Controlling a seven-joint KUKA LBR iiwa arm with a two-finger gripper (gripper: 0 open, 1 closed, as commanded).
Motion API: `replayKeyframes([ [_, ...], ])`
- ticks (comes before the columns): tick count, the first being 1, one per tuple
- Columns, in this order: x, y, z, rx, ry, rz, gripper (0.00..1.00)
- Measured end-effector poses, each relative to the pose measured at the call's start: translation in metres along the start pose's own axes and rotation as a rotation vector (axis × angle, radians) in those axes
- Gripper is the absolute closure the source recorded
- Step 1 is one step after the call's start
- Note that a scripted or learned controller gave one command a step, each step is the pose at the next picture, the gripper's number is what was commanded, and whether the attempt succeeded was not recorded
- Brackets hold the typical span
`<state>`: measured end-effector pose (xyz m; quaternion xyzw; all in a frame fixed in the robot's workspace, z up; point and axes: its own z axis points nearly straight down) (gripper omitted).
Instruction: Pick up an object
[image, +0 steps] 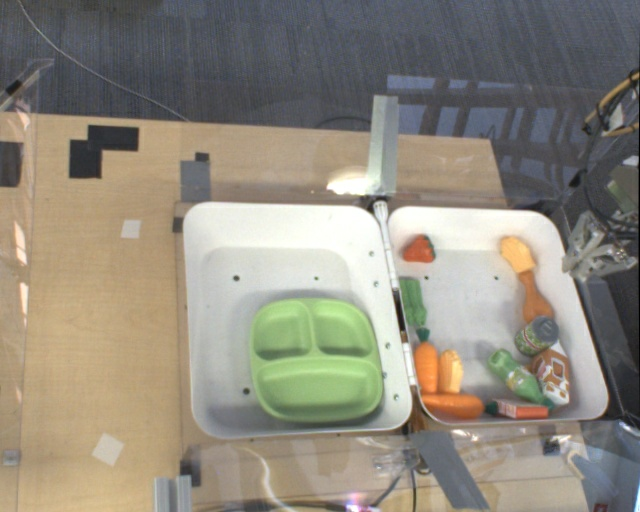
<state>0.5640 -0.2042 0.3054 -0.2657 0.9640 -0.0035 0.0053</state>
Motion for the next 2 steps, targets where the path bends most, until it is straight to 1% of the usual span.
replayKeyframes([
  [1,-0.058,-0.034,0.008,-0.004,-0.001,-0.093,1.0],
  [2,-0.083,-0.05,0.006,-0.002,-0.003,-0.198,1.0],
])
